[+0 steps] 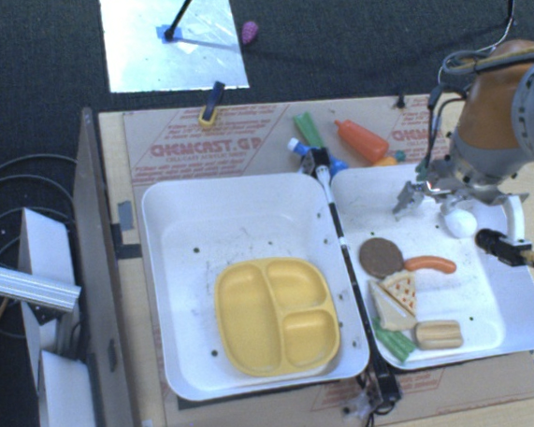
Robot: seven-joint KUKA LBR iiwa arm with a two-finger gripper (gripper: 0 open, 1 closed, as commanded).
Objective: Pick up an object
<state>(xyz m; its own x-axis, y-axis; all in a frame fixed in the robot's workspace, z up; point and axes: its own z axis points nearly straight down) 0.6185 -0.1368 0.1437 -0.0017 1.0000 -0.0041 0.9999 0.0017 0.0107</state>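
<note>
A bench seen from above holds two shallow white bins side by side. The left bin (173, 264) carries a yellow divided plate (277, 315). The right bin (517, 320) carries toy food.

The grey arm with its orange band (492, 106) enters from three o'clock and hangs over the right bin's upper part. Its gripper (431, 194) points down toward the bin floor, with the fingers (407, 200) spread apart and nothing between them.

A white egg (460, 222) lies just beside the gripper, at about four o'clock from it, close under the wrist; whether they touch is unclear. A brown round patty (380, 256) sits at seven o'clock from the gripper, apart from it. A red sausage (430, 264) lies at six o'clock, just right of the patty. Below these, well apart from the gripper, are a sandwich wedge (395, 299), a bread roll (437, 334) and a green piece (395, 344).

Outside the bins, at twelve o'clock, an orange carrot (362, 141) rests on the board.
</note>
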